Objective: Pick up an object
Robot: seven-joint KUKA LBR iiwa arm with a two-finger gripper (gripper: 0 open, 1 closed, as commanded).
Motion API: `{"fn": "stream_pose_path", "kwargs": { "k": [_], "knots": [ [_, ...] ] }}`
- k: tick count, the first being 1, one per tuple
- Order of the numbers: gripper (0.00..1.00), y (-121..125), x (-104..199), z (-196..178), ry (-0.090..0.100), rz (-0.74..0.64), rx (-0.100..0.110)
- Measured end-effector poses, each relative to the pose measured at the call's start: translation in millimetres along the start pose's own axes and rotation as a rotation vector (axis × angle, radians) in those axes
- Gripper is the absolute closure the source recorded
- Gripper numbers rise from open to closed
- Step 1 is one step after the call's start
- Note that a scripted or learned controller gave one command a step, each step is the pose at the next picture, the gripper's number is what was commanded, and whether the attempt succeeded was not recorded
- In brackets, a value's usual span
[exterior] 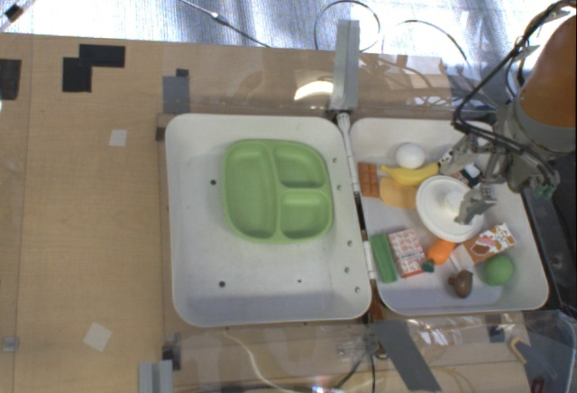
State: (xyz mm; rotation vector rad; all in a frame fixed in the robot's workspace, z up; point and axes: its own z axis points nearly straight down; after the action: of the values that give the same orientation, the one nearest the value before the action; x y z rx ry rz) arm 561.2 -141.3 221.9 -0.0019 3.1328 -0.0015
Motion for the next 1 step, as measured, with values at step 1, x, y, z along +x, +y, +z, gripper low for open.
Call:
{"fn": "stream_pose_path", "kwargs": {
  "k": [1],
  "knots": [
    [0.00,33.0,-4.4,116.0,-0.013,0.285,0.000]
  ]
}}
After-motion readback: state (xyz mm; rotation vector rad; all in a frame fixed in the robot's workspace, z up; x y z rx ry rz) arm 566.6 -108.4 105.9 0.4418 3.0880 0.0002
